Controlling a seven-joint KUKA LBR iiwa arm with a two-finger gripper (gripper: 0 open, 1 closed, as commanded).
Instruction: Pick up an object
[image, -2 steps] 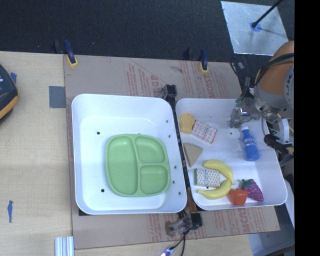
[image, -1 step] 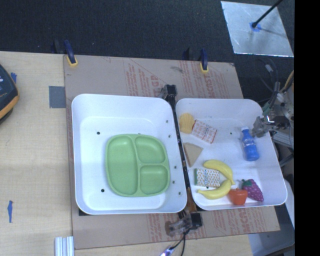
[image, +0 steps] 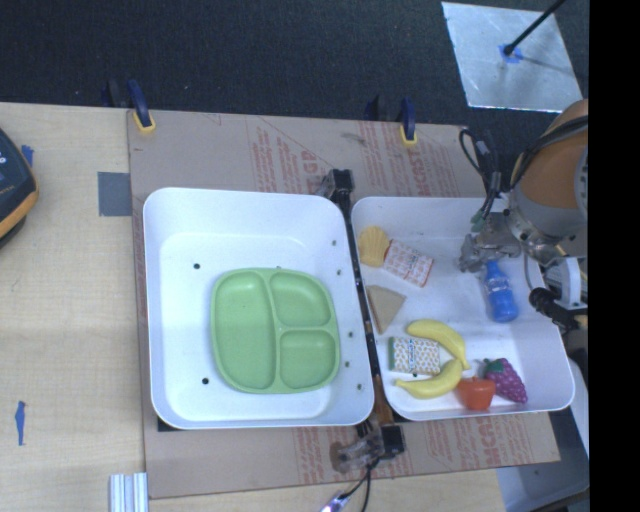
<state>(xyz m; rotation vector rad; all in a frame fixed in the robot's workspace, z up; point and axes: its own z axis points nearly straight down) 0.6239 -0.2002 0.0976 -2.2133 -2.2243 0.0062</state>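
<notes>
The arm comes in from the right edge of the camera view, above the far right corner of the right bin. Its orange band sits at the top, with the grey wrist below it bending down toward the bin's floor. The gripper hangs low inside the bin's far right part, close to the right wall, its dark metal body pointing down and a little leftward. Black cables loop off the wrist on its left side. The fingertips are too small and cluttered to read.
</notes>
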